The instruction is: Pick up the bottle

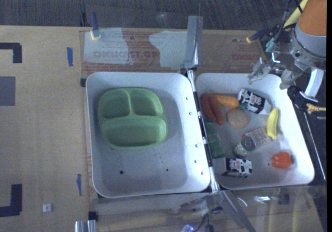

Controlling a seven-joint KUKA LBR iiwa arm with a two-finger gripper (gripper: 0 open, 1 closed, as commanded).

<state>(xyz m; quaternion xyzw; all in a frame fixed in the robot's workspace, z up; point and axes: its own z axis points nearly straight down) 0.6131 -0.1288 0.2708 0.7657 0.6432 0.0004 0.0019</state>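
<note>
Wooden tabletop [41, 132] bears two white bins | left bin [140, 176] holds green divided tray [132, 117], bare floor toward its near edge | right bin [298, 168] crowded; bottle [252, 141] lies centre, beside banana [272, 123] | hand [270, 67] above far rim, grip unreadable

**What you cannot make out**

Your grey arm with the orange band [314, 18] is cut off by the right edge. Its two-finger gripper [264, 70] is too small and cluttered for you to read. The label on the small clear plastic bottle [252, 141] is blurred beyond reading.
</note>
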